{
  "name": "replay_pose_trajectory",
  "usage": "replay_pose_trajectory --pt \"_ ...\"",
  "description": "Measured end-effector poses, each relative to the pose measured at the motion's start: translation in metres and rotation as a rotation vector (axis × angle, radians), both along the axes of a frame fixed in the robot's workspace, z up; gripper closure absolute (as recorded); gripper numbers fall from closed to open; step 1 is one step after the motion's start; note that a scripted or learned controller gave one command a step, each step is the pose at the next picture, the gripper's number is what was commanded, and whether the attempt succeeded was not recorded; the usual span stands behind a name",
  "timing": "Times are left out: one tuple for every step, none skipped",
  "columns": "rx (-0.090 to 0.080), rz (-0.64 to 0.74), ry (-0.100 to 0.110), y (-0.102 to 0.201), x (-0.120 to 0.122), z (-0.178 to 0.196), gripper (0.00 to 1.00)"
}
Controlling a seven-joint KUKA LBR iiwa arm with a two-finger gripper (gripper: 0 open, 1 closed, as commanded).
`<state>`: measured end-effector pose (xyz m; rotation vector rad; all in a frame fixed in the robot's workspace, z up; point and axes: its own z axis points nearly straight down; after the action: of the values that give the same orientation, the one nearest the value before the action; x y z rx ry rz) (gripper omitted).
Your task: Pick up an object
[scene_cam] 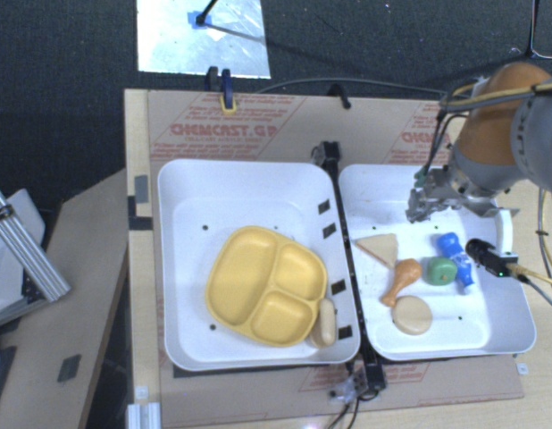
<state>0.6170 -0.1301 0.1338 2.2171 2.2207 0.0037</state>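
In the right bin (376, 202), toward its far side, the end effector (426, 206) is hanging low over bare white floor. I cannot tell whether it is apart or together, and nothing is showing in its grip. The grey arm (495, 141) with its orange band is reaching in from the right.

The candidate objects are lying nearer the front of the same bin:
- A flat tan wedge (380, 248), triangular and matte, is lying closest to the end effector but apart from it.
- An orange-brown drumstick (401, 280), smooth plastic, is lying on a slant with its thick end just beside the wedge.
- A round green piece (440, 270) is sitting just right of the drumstick and touching a glossy blue piece (449, 243).
- A pale beige disc (412, 315) is lying near the front wall, just below the drumstick's thin end.

The left bin (240, 195) is holding a yellow tray (267, 284) with rounded corners and three compartments. A beige oval roll (325, 322) is leaning against the tray's near right corner.

A black strip (343, 239) is running between the bins. Both bins are sitting on printed cardboard (258, 128) over the bench (88, 239). A blue-and-yellow clamp (227, 92) is gripping the cardboard's far edge.
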Motion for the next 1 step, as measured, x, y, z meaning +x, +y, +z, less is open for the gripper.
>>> replay_pose_trajectory --pt "0.0 0.003 -0.003 0.0095 -0.0016 0.057 1.0"
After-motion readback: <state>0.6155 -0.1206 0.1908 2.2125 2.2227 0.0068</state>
